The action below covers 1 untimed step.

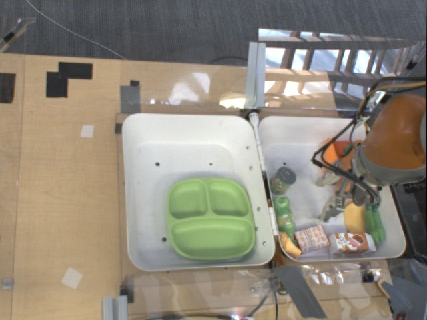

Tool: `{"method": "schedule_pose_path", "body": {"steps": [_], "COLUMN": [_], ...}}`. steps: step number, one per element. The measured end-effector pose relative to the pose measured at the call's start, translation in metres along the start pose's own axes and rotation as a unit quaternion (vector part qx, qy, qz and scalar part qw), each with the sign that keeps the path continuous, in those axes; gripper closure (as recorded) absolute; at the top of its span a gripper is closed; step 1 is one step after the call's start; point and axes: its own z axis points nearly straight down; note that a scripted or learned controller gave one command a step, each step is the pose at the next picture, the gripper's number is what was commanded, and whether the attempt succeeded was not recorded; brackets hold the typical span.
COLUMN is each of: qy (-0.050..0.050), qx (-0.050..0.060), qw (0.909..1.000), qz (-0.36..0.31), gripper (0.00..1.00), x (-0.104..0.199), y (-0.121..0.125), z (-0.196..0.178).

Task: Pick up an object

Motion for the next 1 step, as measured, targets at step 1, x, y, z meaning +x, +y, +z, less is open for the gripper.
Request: {"method": "schedule_pose_path", "body": {"steps": [1], "qy": [0.002], "qx": [0.000], "qw": [0.9909], "qz": [0.134], "gripper": [0.00], "x": [-0.0912], "y": [-0.0041], "z": [-0.0147]}}
